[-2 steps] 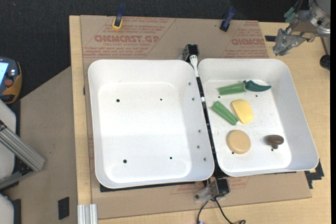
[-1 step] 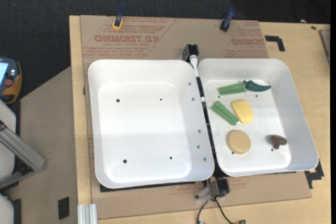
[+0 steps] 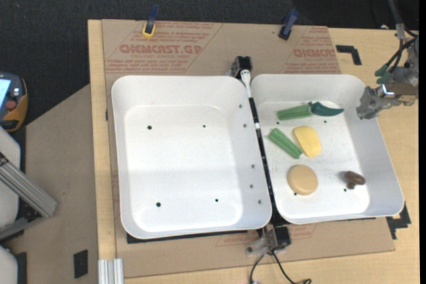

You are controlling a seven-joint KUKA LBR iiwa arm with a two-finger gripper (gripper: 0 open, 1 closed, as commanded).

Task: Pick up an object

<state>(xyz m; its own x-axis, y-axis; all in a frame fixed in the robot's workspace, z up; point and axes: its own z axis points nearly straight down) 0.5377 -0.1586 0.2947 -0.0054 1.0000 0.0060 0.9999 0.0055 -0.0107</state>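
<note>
The right bin [image 3: 379, 163] holds several small objects. A green stick with a teal end [image 3: 307, 110] lies near the back. Below it are a green block [image 3: 284, 143] and a yellow soap-like piece [image 3: 307, 141] side by side. A tan round disc [image 3: 303, 180] sits toward the front, with a small brown lump [image 3: 353, 177] to its right. My gripper [image 3: 369, 104] hangs at the bin's far right rim, right of the teal end and apart from every object.
The left bin [image 3: 133, 163] lies beside the right one, with a black divider strip [image 3: 256, 136] between them. Both rest on a cardboard sheet [image 3: 200, 43] held by clamps at the back. Cables hang at the right edge.
</note>
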